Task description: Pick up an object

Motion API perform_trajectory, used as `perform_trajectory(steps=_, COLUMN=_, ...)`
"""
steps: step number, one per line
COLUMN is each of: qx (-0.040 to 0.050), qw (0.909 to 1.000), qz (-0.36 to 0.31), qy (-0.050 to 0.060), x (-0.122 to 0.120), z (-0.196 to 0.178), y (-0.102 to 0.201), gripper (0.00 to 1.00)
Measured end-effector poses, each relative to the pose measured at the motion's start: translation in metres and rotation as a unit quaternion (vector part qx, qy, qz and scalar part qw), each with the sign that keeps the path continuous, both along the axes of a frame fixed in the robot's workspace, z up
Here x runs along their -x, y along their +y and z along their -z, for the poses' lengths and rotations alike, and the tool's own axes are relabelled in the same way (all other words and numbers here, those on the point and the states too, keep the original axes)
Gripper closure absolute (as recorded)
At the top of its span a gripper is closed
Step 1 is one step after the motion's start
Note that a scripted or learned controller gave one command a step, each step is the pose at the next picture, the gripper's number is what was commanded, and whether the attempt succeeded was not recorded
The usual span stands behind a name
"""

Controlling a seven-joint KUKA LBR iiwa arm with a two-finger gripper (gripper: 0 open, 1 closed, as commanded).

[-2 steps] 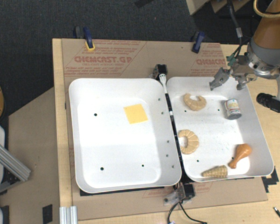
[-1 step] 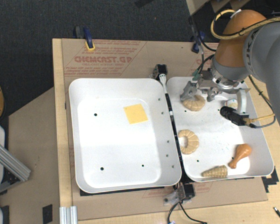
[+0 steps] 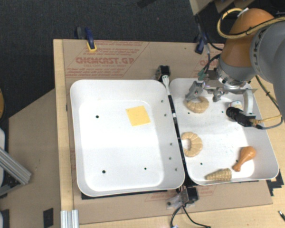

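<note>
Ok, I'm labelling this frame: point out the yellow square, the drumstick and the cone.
yellow square (image 3: 138,116), camera view, middle of its flat face.
drumstick (image 3: 247,153), camera view, its rounded meaty end.
cone (image 3: 219,175), camera view, middle of its ridged body.

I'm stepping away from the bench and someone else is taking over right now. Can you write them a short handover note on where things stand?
Gripper: down in the right bin, at the far left corner, right over a tan pastry-like piece. Whether it grips it cannot be told from this view.
Other items in the right bin: ring-shaped pastry by the left wall, drumstick and cone near the front edge.
Left bin: one yellow square slice.
Done: arm positioned at a target.
Left: confirm a grasp and lift the object.
</note>
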State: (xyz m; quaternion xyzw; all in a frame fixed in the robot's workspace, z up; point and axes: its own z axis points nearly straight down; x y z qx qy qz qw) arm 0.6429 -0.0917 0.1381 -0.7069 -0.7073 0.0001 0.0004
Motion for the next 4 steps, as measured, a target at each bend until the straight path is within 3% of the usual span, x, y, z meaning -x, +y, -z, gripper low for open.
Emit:
perform_trajectory(steps=1, qx=0.0000, qw=1.0000, qz=0.000, qy=0.000, x=0.000, z=0.000, y=0.000, gripper=0.00)
perform_trajectory(steps=2, qx=0.0003, qw=1.0000, qz=0.000, qy=-0.001, x=-0.001, z=-0.011, y=0.000, gripper=1.00)
perform_trajectory(steps=3, qx=0.0009, qw=0.9999, qz=-0.002, qy=-0.012, x=-0.026, z=-0.242, y=0.040, gripper=1.00)
perform_trajectory(steps=4, qx=-0.0013, qw=1.0000, qz=-0.002, qy=0.006, x=0.004, z=-0.126, y=0.089, gripper=1.00)
